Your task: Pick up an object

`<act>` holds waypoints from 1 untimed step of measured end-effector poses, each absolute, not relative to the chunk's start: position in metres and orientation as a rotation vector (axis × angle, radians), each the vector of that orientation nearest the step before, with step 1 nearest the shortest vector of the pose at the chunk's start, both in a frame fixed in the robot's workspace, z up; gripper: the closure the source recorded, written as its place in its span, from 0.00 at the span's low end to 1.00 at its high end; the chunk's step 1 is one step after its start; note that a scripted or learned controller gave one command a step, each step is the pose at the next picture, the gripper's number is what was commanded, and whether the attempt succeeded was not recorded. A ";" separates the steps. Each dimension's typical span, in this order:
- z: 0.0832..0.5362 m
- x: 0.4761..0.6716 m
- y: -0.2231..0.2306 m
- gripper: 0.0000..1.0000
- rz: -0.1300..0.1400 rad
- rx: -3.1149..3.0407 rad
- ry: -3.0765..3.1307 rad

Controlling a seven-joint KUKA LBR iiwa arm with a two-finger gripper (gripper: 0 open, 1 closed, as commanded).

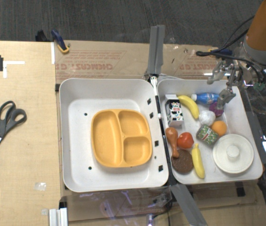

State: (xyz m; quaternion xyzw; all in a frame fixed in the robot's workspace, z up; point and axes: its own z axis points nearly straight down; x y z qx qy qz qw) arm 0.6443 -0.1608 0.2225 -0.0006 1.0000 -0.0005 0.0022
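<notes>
My gripper point(223, 87) hangs over the back right part of the right bin point(250, 121), fingers spread open with nothing between them. Just below it lie a blue bottle point(205, 98) and a purple object point(216, 109). Further objects fill that bin: a yellow banana point(189, 105), a small black-and-white carton point(174, 112), a white ball point(206, 117), an orange point(219, 128), a green can point(207, 135), a red tomato point(185, 140), a brown drumstick point(173, 140), a dark brown patty point(183, 163), a second banana point(198, 161) and a white lidded bowl point(233, 153).
The left bin point(76, 126) holds a yellow divided plate point(121, 138). Scissors point(3, 124) lie on the wooden bench at the left. A grey bar point(155, 55) stands behind the bins. Cables run beside the arm at the right.
</notes>
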 end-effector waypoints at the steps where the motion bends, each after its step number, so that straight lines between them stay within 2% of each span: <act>1: 0.093 0.580 -0.156 0.00 -0.002 -0.046 3.137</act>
